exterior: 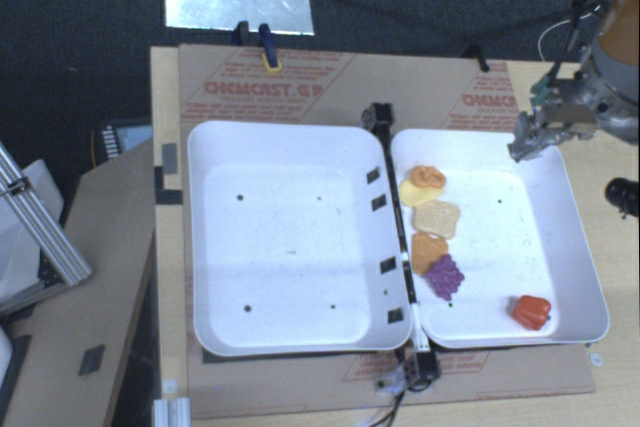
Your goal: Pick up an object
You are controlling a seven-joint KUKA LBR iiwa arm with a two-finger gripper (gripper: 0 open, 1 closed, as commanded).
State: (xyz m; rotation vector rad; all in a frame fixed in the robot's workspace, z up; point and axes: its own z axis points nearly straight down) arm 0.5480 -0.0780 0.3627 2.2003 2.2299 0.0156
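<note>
My gripper hangs over the far right corner of the right bin, just above its rim, and I cannot tell from this angle how my jaws stand; nothing shows between them. My arm comes in from the right, with cables looping beside it.

The things I could pick all lie in the right bin. Four of them sit in a column along its left wall, close to the black divider between the two bins. Farthest from the camera is an orange pastry, rounded and lumpy, touching a pale yellow piece at its near left. Below that lies a beige slice of bread, flat and roughly square. Next is an orange lump, smooth, and touching its near edge is a purple bunch of grapes, knobbly and small. Well apart from these, in the near right corner, rests a red pepper, glossy and squat, with a hint of green at its near end.

All of these lie well apart from my gripper. The left bin sits beside the right one on a sheet of cardboard.
</note>
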